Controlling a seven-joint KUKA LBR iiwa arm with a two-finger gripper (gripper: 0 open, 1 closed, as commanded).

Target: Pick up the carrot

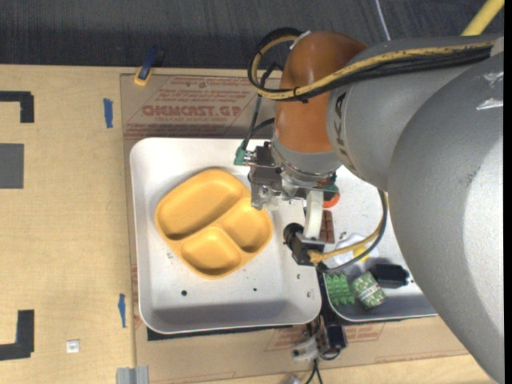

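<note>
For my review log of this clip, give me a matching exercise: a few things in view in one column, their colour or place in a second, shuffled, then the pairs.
Column A
1. divided plate
2. left bin
3. wrist band
4. green block

Column B
a. orange, above the gripper
b. in the right bin, near its left edge
c. yellow, lying in the left bin
d. white, resting on cardboard

Pairs: 1-c, 2-d, 3-a, 4-b
</note>
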